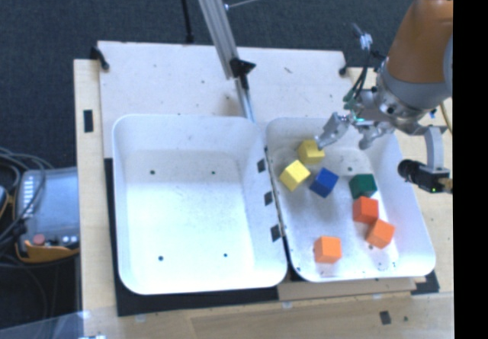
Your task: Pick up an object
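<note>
I judge the approach step: the gripper (348,132) hangs with fingers apart, holding nothing, beside the upper yellow plastic cube (310,151). Next: centre, descend, close.

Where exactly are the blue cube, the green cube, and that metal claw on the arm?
blue cube (324,181): camera view, on its top face.
green cube (363,184): camera view, on its top face.
gripper (352,135): camera view, midway between the two fingertips, above the right bin.

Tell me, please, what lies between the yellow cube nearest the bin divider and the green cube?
The blue cube sits between the yellow cube and green cube, per the camera view.
</note>
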You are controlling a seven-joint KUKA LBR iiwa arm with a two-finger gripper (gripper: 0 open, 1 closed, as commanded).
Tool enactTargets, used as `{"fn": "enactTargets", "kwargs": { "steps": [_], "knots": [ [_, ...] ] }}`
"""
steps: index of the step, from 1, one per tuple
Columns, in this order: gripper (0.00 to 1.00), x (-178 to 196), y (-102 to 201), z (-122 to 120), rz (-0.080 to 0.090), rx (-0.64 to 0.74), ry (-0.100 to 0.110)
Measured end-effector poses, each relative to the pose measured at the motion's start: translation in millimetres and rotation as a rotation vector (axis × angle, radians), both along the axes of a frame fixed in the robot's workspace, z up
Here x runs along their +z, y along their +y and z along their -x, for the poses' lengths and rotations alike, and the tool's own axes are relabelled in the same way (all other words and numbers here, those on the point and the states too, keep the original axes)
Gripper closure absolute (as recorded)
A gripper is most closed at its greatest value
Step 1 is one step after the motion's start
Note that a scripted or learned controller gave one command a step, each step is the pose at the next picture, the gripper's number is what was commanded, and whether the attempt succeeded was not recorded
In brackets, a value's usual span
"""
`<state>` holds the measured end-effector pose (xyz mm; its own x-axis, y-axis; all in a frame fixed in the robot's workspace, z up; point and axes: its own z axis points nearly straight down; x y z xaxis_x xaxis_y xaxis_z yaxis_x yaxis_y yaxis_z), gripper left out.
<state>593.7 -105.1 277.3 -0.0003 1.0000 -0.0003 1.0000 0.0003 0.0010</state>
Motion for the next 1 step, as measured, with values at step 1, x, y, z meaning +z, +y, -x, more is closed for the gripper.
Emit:
{"fn": "enactTargets", "kwargs": {
  "steps": [1],
  "knots": [
    [0.00,-47.1,-7.6,6.7,0.001,-0.002,0.005]
  ]
}}
